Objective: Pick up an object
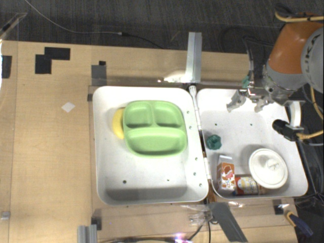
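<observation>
In your left bin [106, 176] a smooth green three-compartment plate [154, 126] overlaps something yellow [118, 124]; your right bin [298, 186] holds a crumpled teal lump [213, 142], a carton [226, 174], a can [249, 185] and a round white bowl [268, 167] near its front edge; your gripper [248, 103] hangs at the back edge, fingers spread, holding nothing.

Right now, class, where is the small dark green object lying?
The small dark green object lies in the right bin, close to its left wall, just above the red carton and left of the white bowl.
</observation>
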You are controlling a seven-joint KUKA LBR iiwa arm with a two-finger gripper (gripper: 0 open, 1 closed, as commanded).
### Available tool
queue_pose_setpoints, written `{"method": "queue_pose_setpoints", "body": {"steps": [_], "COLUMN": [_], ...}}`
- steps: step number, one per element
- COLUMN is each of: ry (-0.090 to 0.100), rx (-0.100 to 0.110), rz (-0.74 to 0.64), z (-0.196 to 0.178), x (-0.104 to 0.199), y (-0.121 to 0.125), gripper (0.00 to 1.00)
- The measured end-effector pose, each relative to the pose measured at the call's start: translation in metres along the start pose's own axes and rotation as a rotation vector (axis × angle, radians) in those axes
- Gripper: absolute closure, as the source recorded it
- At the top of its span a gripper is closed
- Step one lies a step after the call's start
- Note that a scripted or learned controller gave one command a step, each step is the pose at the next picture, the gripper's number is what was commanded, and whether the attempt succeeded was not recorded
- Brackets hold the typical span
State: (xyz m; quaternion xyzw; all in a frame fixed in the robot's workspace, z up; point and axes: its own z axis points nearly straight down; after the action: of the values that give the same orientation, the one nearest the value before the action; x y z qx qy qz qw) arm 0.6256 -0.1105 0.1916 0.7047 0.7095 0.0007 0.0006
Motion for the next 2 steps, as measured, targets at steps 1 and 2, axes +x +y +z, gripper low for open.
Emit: {"method": "queue_pose_setpoints", "body": {"steps": [1,2], "ry": [0.000,0.001], "rx": [0.001,0.001], "rz": [-0.079,-0.146], "z": [0.056,0.076], "x": [0.006,0.027], "y": [-0.064,-0.138], "gripper": [0.00,0.00]}}
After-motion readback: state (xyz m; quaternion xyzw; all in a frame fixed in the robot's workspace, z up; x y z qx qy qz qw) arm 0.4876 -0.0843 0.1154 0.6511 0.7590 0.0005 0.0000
